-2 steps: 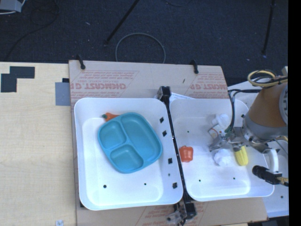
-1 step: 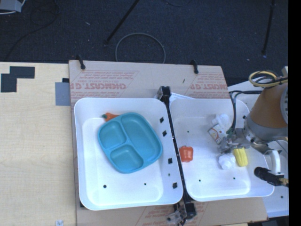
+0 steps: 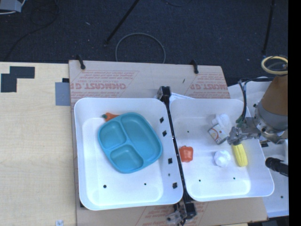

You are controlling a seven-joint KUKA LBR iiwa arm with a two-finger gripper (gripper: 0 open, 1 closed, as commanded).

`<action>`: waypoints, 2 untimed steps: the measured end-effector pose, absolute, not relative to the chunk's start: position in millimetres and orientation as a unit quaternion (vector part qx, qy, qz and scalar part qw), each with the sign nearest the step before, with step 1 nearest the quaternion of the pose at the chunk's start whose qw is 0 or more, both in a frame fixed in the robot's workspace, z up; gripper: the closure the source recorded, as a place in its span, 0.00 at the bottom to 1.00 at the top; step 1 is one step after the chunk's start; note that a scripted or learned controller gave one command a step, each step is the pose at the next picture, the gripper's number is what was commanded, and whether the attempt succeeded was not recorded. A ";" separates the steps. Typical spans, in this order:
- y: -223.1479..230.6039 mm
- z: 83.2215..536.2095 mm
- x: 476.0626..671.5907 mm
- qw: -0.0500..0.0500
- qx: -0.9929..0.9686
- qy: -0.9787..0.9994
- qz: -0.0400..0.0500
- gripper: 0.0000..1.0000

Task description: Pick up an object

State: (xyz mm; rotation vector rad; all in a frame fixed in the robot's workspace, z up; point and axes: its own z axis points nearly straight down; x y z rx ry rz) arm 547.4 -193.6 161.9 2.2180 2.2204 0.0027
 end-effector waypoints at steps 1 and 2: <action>-195.8 206.6 542.0 0.001 0.706 0.708 0.001 1.00; -196.7 259.7 543.0 0.002 0.706 0.708 0.001 1.00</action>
